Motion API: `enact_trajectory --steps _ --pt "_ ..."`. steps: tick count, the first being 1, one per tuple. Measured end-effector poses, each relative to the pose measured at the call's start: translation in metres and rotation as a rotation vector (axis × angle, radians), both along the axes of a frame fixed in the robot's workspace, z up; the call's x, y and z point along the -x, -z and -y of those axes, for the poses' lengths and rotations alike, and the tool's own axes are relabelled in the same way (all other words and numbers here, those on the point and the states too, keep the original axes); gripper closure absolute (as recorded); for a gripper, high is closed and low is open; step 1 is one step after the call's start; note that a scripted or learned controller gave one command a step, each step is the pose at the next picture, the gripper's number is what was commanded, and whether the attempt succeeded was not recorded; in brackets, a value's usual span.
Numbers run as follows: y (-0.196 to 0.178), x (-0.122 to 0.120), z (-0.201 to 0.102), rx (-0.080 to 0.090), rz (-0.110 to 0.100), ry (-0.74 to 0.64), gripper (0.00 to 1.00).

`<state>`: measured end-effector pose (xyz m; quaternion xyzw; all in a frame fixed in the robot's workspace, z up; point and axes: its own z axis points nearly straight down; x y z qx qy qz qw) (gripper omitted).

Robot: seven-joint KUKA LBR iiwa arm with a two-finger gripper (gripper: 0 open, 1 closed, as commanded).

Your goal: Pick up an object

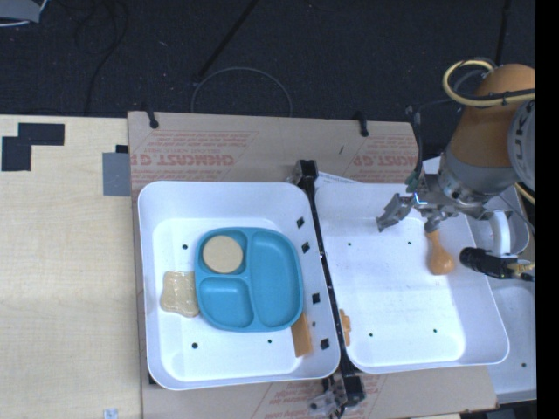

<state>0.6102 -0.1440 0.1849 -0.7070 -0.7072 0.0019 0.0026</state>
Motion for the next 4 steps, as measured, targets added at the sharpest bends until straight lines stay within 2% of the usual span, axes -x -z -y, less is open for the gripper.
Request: enact_trajectory --steps 1,2,3,4 --pt "0.054 0.000 -0.010 -0.001 -0.001 -0.001 0.00" --pt "0.041 -0.001 -0.009 0.000 0.002 0.002 1.00" --pt "-0.015 -0.009 -0.013 0.001 0.009 -0.001 1.00" --pt "-0.065 0.000 -0.009 0.002 0.009 0.003 1.00"
